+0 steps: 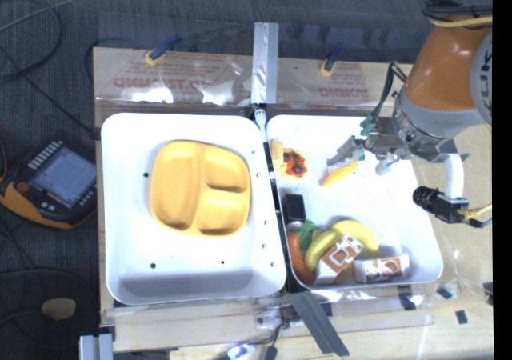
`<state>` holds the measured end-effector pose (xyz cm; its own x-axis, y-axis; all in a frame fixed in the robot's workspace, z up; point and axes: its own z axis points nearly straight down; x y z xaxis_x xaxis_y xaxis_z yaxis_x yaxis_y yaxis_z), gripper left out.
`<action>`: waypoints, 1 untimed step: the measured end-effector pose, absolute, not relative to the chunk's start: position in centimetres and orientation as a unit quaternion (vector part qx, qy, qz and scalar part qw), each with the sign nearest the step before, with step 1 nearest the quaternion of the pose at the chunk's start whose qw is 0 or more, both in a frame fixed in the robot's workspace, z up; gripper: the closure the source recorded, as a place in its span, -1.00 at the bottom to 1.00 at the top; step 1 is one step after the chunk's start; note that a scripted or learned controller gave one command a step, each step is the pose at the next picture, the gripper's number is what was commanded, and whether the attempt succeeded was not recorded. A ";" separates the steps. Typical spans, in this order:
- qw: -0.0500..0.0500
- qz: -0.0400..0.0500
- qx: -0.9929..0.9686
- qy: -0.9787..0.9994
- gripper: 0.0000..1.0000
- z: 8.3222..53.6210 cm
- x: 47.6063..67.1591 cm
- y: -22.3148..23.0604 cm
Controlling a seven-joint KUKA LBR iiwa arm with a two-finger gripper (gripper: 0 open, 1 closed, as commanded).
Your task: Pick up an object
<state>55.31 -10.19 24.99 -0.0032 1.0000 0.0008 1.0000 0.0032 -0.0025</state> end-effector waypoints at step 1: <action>0.000 0.001 -0.626 -0.780 -1.00 13.2 62.0 -13.0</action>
<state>62.02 -12.97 13.18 -0.2155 0.9765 -0.0008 0.9765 0.2155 -0.0009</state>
